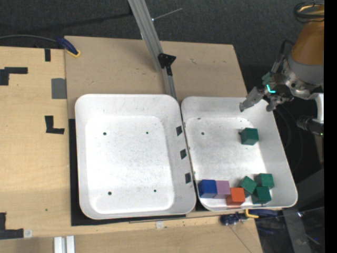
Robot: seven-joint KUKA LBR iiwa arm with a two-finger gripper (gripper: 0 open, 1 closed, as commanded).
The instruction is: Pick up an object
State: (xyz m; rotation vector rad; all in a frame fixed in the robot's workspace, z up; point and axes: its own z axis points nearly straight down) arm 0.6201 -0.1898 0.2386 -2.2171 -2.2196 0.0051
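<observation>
Blocks (239,188) in right bin (221,115)

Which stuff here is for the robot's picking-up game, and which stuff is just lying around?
For the job: the hand, the lone green block, the blue block, purple block, orange block, the three green blocks, the right bin.

Just lying about: the left bin, metal pole, black tape pieces.

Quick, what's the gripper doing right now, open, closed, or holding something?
Gripper: open, holding nothing, above the right bin's far right corner, apart from the lone green block.
</observation>
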